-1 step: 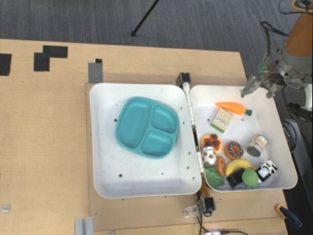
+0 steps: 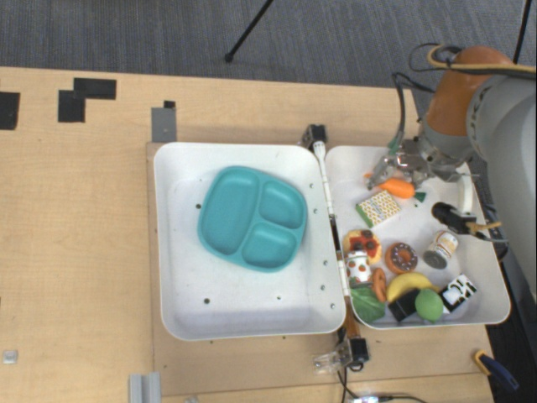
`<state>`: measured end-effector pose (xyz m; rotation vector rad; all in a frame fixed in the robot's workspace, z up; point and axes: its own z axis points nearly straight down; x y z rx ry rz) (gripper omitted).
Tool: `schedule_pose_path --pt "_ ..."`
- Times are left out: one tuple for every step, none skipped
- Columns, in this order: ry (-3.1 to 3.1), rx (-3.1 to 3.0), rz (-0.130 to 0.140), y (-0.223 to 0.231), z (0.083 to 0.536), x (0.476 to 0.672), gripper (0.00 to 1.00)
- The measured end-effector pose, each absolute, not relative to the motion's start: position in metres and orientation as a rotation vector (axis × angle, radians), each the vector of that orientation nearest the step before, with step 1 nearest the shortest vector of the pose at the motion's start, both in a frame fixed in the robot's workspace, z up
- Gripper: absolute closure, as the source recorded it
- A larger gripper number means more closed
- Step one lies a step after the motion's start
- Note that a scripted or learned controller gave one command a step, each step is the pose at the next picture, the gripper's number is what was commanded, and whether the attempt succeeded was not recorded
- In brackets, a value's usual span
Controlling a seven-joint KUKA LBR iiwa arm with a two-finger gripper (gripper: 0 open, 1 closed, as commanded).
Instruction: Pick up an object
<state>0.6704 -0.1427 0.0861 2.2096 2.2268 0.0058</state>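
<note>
I see the gripper (image 2: pixel 393 171) low in right bin (image 2: pixel 495 296), beside orange carrot (image 2: pixel 398 188); finger state: can't tell.

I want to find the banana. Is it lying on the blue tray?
No, the banana lies in the right bin among the other toys, while the teal divided tray sits in the left bin.

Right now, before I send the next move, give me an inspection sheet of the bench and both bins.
Surface: pale wooden bench, two shallow white bins side by side.
Job's things: right bin holds orange carrot toy, yellow banana, green ball, chocolate doughnut.
Clutter: turquoise divided plastic tray in left bin.
Grippers: gripper low at right bin's far end, beside the carrot.
Cables: dark cable along arm.
Surroundings: grey carpet.
</note>
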Motion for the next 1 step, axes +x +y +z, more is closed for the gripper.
schedule_pose_path --pt "2.240 2.214 -0.008 -0.1425 0.0952 0.6681 1.00"
